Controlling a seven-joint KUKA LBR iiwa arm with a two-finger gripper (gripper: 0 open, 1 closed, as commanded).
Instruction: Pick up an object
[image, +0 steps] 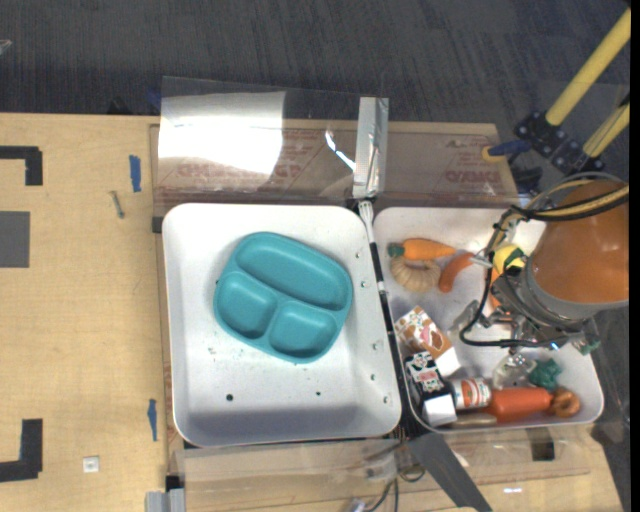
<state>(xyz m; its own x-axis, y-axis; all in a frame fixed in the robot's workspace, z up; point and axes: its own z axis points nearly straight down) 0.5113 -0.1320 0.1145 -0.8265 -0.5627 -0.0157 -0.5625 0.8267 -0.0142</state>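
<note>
The right bin (440, 222) holds several small objects. An orange carrot-like toy (428, 250) lies near its far side beside a beige brush-like piece (409, 274). A patterned little box (420, 331) and a black-and-white dice-like piece (427, 379) sit near the bin's left wall. An orange bottle-shaped toy (510, 401) lies along the near wall, with a green piece (546, 374) just above it. The arm's orange band (590, 250) hangs over the right side of this bin, and the gripper (520, 352) points down near the green piece, its tips hidden among cables.
The left bin (200, 380) carries a teal divided plate (283, 294) near its centre. A clear plastic sheet (260, 140) and a metal strip (370, 140) stand behind the bins. Yellow rods (590, 70) cross the upper right corner. Wooden bench surface (70, 300) lies to the left.
</note>
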